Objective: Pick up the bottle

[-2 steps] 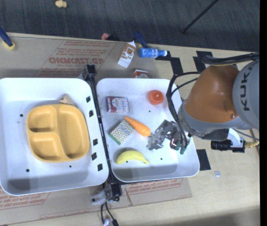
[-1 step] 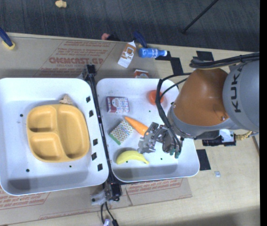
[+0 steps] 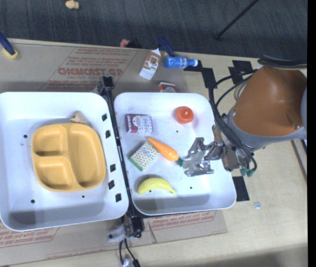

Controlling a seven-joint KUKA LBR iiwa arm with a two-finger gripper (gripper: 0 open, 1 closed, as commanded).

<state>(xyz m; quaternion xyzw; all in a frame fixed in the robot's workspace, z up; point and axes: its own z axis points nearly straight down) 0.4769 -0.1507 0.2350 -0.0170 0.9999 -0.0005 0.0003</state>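
Metal two-finger tool [image 3: 194, 159] low in the right shallow white plastic bin [image 3: 216, 196], finger state unclear, just beside a smooth tapered orange carrot [image 3: 163, 148], blue plastic bottle [image 3: 177, 63] lying on the worktop [image 3: 269, 227] beyond the bins

Your arm [image 3: 269, 107] comes in from the right side of the camera view, and what you mostly see of it is the broad orange band, a rounded dome that hides the grey links beneath it. Below and to the left of that dome the wrist narrows into a darker grey section, with a few thin cables looping just beside it. From there the gripper [image 3: 194, 159] points leftward, roughly level with the bench rather than straight down. Its metal fingers [image 3: 195, 147] look silvery and slightly blurred, and you cannot make out from this slant whether they stand apart or together.
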